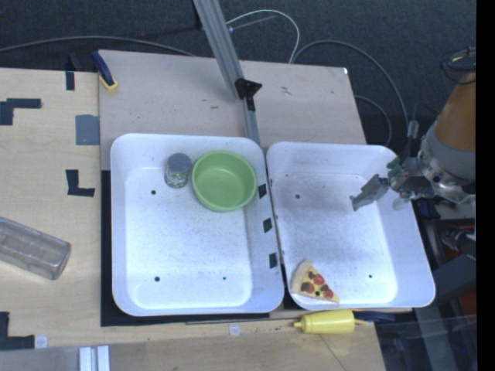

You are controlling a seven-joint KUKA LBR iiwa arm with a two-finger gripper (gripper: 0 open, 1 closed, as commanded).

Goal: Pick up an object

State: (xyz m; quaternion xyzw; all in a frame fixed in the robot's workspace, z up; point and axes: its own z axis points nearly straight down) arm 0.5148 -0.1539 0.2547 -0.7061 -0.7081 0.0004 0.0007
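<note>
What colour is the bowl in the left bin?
Light green, plain inside. The bowl shows clearly in the camera view.

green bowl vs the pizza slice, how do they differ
The green bowl is round, plain green and open side up; the pizza slice is a flat yellow wedge with red spots. The bowl sits at the back of the left bin, beside a small can; the slice lies alone in the near left corner of the right bin. Both lie away from the gripper.
</note>
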